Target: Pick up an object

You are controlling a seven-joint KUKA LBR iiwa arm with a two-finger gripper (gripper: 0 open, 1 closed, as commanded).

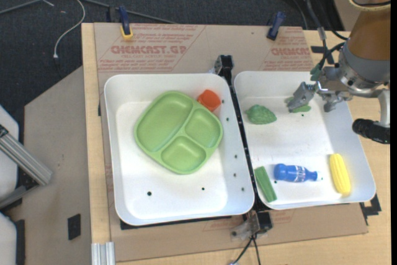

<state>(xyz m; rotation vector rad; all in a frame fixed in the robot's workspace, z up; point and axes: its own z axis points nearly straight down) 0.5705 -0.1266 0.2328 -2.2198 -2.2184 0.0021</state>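
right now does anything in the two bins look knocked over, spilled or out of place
Nothing spilled or broken. The green divided plate sits at a skew in the left bin, with an orange item tucked against its far edge. In the right bin, the blue bottle lies on its side between a green stick and the corn.

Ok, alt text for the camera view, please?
The gripper hangs at the back of the right bin, which holds a green lump, green stick, blue bottle and yellow corn. The left bin holds a green plate and an orange piece.
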